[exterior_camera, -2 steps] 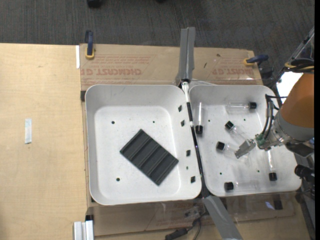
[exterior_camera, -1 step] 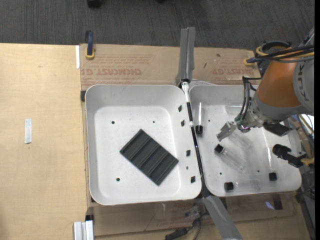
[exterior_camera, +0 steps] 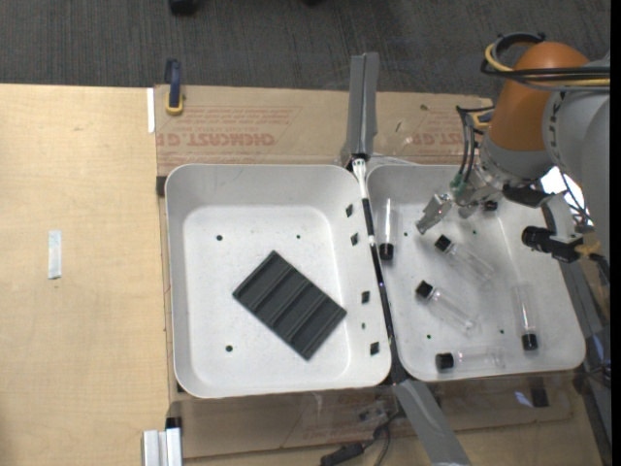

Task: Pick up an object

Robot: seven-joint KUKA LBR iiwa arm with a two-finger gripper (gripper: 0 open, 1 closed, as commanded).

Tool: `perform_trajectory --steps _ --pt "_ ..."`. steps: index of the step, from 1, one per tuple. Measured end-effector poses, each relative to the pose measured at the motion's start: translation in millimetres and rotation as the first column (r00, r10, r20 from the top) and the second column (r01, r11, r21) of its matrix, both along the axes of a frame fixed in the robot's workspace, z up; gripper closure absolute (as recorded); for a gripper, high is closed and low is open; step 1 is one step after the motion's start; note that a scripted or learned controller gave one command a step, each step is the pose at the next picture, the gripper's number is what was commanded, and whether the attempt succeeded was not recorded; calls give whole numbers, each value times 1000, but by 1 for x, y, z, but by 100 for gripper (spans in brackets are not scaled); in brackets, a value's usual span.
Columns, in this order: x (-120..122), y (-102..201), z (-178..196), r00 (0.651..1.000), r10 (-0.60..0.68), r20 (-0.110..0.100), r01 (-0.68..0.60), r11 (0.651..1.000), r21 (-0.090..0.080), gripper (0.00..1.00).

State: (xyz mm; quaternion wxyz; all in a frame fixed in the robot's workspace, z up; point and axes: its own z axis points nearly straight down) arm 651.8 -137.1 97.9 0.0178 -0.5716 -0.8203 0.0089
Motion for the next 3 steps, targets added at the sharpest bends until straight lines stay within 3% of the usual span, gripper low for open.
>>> perform_trajectory --steps 1,2,3 --pt "-59 -32 -6 995 90 40 -89 996 -6 0" --pt "-59 -33 3 995 86 41 -86 996 -7 100" --pt "-23 32 125 994 99 40 -99 995 -7 100"
